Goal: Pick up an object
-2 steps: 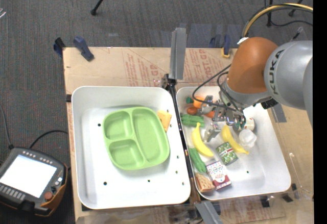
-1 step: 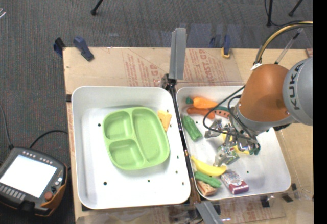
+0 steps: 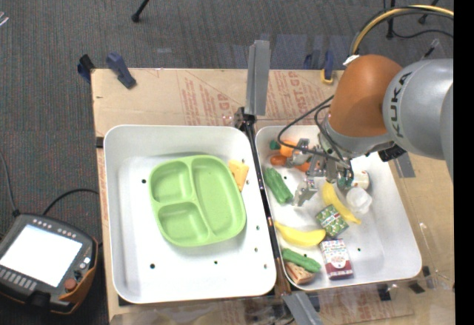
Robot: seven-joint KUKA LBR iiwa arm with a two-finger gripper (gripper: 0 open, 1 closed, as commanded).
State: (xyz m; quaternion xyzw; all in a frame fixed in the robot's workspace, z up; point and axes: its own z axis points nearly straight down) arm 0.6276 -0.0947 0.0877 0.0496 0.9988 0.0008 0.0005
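My gripper (image 3: 311, 184) hangs low over the middle of the right bin (image 3: 385, 242), below the arm's orange band. Just left of it lies a green cucumber (image 3: 278, 185). On its right a yellow banana (image 3: 339, 203) lies by a white object (image 3: 358, 199), and a small green box (image 3: 331, 220) sits just below. Orange pieces (image 3: 287, 150) lie at the bin's far left corner, partly hidden by the wrist. I see nothing clearly held.
More items lie at the front of the right bin: a second banana (image 3: 300, 235), a red and white box (image 3: 337, 258) and a green and brown item (image 3: 301, 264). The left bin (image 3: 126, 242) holds a green divided plate (image 3: 198, 199) and a yellow wedge (image 3: 238, 172).
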